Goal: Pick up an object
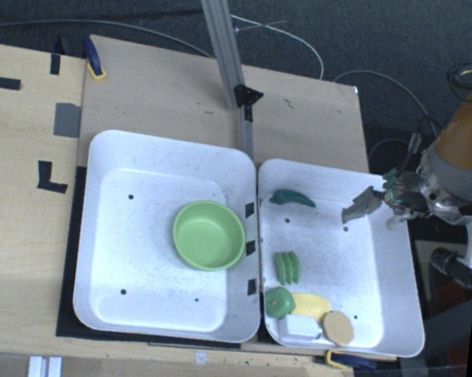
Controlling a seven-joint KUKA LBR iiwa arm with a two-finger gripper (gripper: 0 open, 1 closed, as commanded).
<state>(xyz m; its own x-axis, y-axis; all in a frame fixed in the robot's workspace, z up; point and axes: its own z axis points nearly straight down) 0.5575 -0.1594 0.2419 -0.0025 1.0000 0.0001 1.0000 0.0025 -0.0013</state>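
On the table [169, 107], from left: a green bowl [209, 236] sits alone near the middle of the left bin [105, 210]. In the right bin [380, 269] we see a dark green curved piece [293, 199] near the back wall, a ribbed light green piece [287, 266] below it, and at the front a tight cluster: a green ball [279, 300], a yellow piece [311, 303], a white block [302, 325] and a tan disc [338, 327], touching or just beside one another. At the far right, the arm's pincer [360, 209] hangs over the back part of the right bin, apart from every item; we cannot tell whether it is released or clenched, and nothing shows in it. As we judge it, the pick is not yet made: choosing an item, descending and grasping all remain.
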